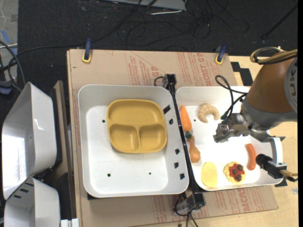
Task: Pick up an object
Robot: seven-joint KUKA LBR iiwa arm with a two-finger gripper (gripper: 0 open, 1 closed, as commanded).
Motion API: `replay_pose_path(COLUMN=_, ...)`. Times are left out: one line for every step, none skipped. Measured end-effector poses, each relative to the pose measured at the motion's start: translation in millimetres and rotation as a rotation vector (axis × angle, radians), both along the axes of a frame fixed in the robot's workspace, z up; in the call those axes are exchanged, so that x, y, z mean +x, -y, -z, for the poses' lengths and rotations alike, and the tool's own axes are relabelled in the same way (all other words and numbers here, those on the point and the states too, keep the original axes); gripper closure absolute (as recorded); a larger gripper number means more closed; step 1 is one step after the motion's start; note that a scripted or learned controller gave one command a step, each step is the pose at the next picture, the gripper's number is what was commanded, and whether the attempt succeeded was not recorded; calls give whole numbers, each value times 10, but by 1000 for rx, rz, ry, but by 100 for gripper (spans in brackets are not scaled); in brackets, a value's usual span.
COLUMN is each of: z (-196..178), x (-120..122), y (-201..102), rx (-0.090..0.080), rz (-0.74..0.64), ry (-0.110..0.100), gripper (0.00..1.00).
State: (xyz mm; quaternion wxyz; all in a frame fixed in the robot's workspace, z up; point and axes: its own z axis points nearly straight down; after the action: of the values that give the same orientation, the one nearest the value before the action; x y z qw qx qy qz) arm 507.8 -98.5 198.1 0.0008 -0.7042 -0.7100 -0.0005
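1. Two shallow white bins sit side by side on the counter point(142, 65): the left bin point(90, 141) and the right bin point(189, 96).
2. We see the gripper point(222, 132) low over the middle of the right bin, at the end of the grey and orange arm point(272, 93); we cannot tell how its fingers stand, and we see nothing between them.
3. We find a tan divided plate point(137, 126) lying flat in the far half of the left bin.
4. We count the right bin's items: a croissant point(208, 111) at the far side, left of the gripper; a carrot point(185, 118) along the left wall; a drumstick point(193, 150) nearer.
5. Along the near edge we see a yellow piece point(209, 174), a small pizza point(235, 171), and a sausage point(251, 156) to the right.
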Motion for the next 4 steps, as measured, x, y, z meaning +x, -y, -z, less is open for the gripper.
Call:
replay_pose_path(z=-146, x=49, y=-480, rx=-2, rz=1, ry=3, gripper=100)
replay_pose_path(z=-154, x=155, y=-909, rx=-1, rz=0, ry=2, gripper=100)
replay_pose_path(z=-111, x=282, y=-1439, rx=-1, rz=-1, ry=1, gripper=100)
replay_pose_path(z=-132, x=360, y=-1927, rx=0, rz=-1, ry=1, gripper=100)
